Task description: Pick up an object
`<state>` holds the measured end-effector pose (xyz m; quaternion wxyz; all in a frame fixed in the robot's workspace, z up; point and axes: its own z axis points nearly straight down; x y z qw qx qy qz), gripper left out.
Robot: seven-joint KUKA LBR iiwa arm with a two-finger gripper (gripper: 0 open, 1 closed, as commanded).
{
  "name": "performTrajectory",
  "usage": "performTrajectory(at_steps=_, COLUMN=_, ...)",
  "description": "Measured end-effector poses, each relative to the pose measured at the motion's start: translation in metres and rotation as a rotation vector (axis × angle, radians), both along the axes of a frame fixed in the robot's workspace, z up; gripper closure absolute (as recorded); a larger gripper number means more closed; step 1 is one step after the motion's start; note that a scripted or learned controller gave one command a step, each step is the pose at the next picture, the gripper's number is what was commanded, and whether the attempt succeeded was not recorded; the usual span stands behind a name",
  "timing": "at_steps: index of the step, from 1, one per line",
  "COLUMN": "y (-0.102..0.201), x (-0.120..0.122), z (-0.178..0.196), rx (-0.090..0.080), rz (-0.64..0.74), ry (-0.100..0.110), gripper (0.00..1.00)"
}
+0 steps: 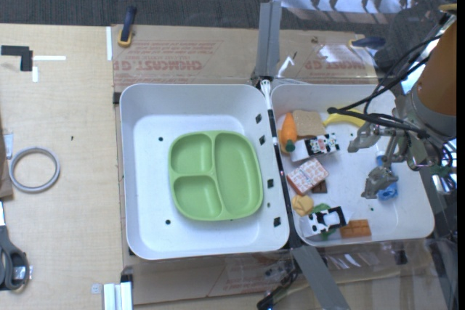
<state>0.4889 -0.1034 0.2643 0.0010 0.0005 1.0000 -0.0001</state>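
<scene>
The blue object (pixel 389 192) lies on the floor of the right bin (pixel 410 218), toward its right wall, and the gripper (pixel 378 181) is seen just over it at its left edge, touching or nearly so; whether the gripper is open or closed cannot be told, and nothing is seen held in it. Nearest, along the front wall of that bin, a brown block (pixel 355 229) is set beside a black-and-white toy (pixel 325 218), with a yellow piece (pixel 302 205) just to the left. Farther back a pink checked box (pixel 306 174) is found near the bin's left wall, and beyond it an orange carrot-shaped toy (pixel 289 128), a tan slice (pixel 309 123) and a yellow banana-shaped piece (pixel 346 118) are grouped close together. In the left bin (pixel 145 156) a green divided plate (pixel 216 175) is laid flat at the middle. The arm (pixel 439 76) is seen entering over the right bin's far right corner. Behind both bins a cardboard sheet (pixel 171 54) is spread on the bench.
</scene>
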Motion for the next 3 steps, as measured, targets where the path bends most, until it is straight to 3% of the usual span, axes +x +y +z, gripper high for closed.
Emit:
performTrajectory(at_steps=1, y=0.002, x=0.058, z=-0.108, rx=0.0, rz=-0.058, ry=0.002, gripper=0.0)
performTrajectory(at_steps=2, y=-0.086, x=0.051, z=-0.173, rx=0.0, rz=-0.127, ry=0.0, gripper=0.0)
performTrajectory(at_steps=3, y=-0.119, x=0.012, z=-0.172, rx=0.0, rz=-0.13, ry=0.0, gripper=0.0)
